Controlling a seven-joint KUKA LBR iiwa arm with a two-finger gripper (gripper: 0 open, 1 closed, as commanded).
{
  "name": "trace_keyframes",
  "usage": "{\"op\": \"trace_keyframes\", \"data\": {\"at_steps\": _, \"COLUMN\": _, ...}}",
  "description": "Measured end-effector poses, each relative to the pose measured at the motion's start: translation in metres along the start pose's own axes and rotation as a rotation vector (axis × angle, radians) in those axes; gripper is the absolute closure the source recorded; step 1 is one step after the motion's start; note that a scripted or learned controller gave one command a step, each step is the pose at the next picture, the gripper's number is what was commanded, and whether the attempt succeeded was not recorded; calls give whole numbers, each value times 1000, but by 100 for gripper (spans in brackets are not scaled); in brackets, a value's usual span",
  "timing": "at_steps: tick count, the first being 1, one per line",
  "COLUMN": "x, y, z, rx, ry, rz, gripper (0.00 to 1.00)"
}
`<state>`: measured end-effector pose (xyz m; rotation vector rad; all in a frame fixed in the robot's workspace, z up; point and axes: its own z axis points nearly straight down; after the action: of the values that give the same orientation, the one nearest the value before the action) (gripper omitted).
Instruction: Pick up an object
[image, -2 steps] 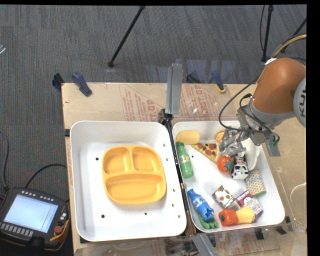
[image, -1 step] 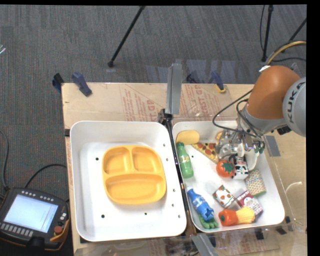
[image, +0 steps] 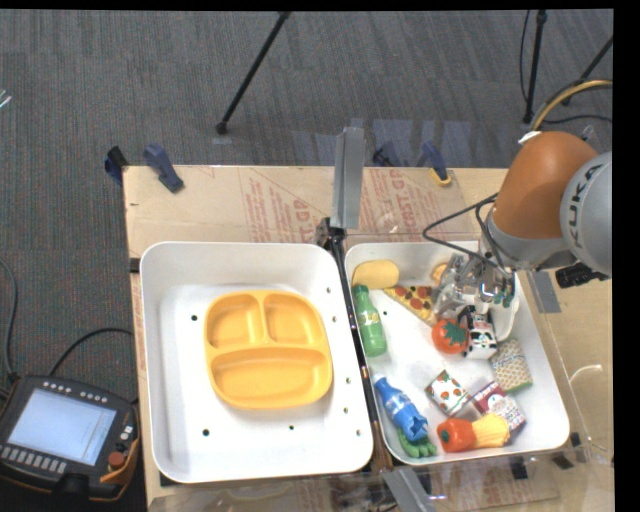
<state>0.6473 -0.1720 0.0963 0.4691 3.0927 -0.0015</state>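
Reach is the step in hand: the arm leans in from the right, its gripper low over the right bin, just above a toy tomato and a black-and-white carton. Whether the jaws are spread or closed cannot be told, and nothing is seen held. Probably the tomato is the target; the next move calls for a straight descent and a clean close, clear of the pizza slice.

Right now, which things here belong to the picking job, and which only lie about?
Job: gripper; right bin toys: tomato, green bottle, blue bottle, pizza slice.
Lying about: yellow tray in left bin, pendant, clamps.
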Motion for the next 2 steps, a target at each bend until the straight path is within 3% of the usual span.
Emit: {"op": "trace_keyframes", "data": {"at_steps": 2, "x": 16, "y": -29, "z": -1, "rx": -4, "ry": -2, "rz": 459, "gripper": 100}}
